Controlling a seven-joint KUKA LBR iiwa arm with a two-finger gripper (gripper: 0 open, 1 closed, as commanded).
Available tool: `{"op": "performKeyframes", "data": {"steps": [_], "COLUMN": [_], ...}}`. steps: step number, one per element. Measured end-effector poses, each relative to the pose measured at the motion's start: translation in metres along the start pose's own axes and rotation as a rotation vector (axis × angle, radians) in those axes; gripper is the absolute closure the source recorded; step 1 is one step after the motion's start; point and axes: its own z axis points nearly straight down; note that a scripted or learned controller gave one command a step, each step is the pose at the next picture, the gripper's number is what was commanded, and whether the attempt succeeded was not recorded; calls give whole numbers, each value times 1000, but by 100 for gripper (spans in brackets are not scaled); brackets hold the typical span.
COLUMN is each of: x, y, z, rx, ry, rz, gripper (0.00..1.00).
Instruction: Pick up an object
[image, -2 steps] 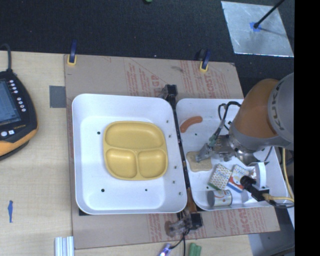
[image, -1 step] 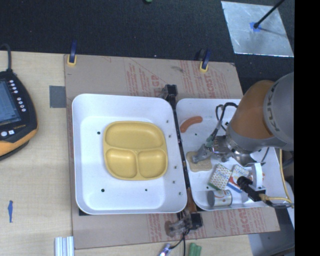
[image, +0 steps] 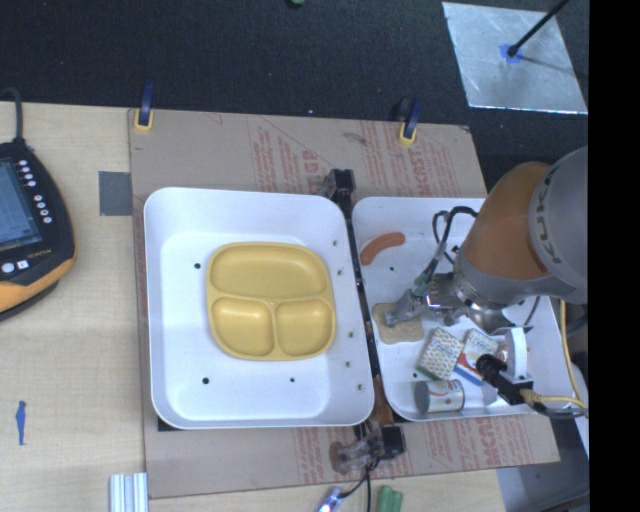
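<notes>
Wrist and orange band sit highest in the frame, over the right bin (image: 372, 215); my end effector (image: 408, 308) is low at that bin's left side. Can't tell its state from this angle, and nothing shows held in it.

Landmark = right bin. Contents:
- tan flat piece (image: 397, 331) at its left edge, directly under/touching the end effector tip as far as I can judge
- orange sausage-shaped toy (image: 382, 246) in its upper left, apart from the tip
- patterned packet (image: 439, 352) toward its centre-bottom, just beside the tan piece
- grey cylinder (image: 440, 397) at its bottom edge
- small red-and-white item (image: 480, 345) right of the packet, too cluttered to name

Left bin (image: 160, 300) carries a yellow divided plate (image: 270, 300), well apart from me.

Judgement: grasp attempt in progress on the tan piece. It's flat and close to the bin wall, so poor purchase. To do it well: descend straight, close around an edge rather than the face, keep clear of the wall, lift slowly and check before moving off. The packet is a better fallback.
</notes>
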Motion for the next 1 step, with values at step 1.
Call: {"op": "performKeyframes", "data": {"steps": [1], "x": [-28], "y": [-45], "z": [0], "rx": [-3], "ry": [2], "rz": [-2], "gripper": [0]}}
